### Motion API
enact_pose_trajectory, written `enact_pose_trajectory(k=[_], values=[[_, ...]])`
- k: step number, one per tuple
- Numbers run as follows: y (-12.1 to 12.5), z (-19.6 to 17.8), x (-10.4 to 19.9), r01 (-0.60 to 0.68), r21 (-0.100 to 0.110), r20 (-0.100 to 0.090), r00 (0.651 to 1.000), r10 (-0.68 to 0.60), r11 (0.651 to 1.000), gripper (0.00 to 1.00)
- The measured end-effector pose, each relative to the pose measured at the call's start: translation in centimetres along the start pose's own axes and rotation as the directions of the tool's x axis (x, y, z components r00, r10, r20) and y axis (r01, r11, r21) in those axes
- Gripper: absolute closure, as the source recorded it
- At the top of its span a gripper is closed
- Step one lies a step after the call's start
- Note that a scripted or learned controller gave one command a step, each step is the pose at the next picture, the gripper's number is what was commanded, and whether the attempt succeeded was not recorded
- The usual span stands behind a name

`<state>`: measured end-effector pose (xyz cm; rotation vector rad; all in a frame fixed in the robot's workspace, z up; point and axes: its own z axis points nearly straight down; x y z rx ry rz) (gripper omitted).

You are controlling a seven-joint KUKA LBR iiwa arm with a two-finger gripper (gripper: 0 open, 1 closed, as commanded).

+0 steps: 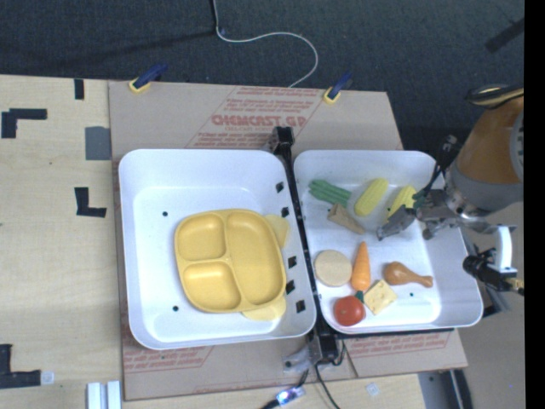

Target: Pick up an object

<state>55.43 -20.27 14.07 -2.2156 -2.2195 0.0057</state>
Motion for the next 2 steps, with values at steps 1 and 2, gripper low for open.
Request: enact_pose_trajectory(k=[1, 2], values=[[-0.1, 5.4, 0.1, 0.0, -0.001, 0.001, 1.0, 0.0, 1.0, 0.0], [0.0, 4.1, 0.1, 0.001, -0.004, 0.001, 1.0, -0.001, 1.0, 1.0]])
